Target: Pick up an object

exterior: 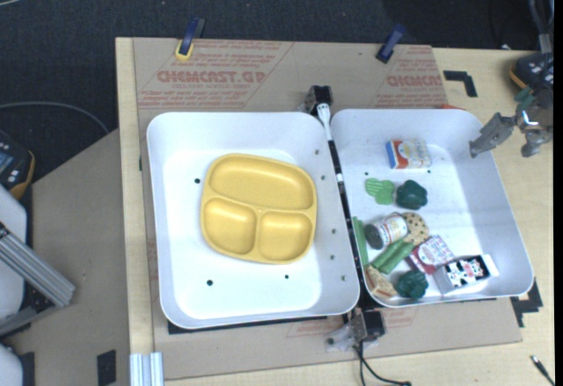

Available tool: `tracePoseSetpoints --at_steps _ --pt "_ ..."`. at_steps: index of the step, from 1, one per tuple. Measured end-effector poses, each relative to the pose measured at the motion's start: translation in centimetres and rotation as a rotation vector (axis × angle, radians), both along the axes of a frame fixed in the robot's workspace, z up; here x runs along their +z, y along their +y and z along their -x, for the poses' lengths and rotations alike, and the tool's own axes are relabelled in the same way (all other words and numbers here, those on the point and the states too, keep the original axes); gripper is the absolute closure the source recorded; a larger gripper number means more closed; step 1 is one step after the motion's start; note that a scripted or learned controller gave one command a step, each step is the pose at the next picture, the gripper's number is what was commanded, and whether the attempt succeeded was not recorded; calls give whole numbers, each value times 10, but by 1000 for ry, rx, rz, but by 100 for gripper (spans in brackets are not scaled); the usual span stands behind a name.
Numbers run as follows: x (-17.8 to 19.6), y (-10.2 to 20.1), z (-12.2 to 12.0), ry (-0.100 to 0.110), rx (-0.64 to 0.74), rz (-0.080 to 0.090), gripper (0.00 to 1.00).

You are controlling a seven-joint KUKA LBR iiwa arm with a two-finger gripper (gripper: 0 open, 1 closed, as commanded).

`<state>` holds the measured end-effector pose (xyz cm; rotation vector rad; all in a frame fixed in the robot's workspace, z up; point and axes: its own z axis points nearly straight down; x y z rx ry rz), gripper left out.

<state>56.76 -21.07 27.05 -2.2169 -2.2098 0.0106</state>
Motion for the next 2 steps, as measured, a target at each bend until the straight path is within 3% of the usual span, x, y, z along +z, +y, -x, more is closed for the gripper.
tracePoseSetpoints --at_steps 1,2 --pt "7 1 -2 -12 3 3 0" --pt "-42 -9 1 -9 3 2 0"
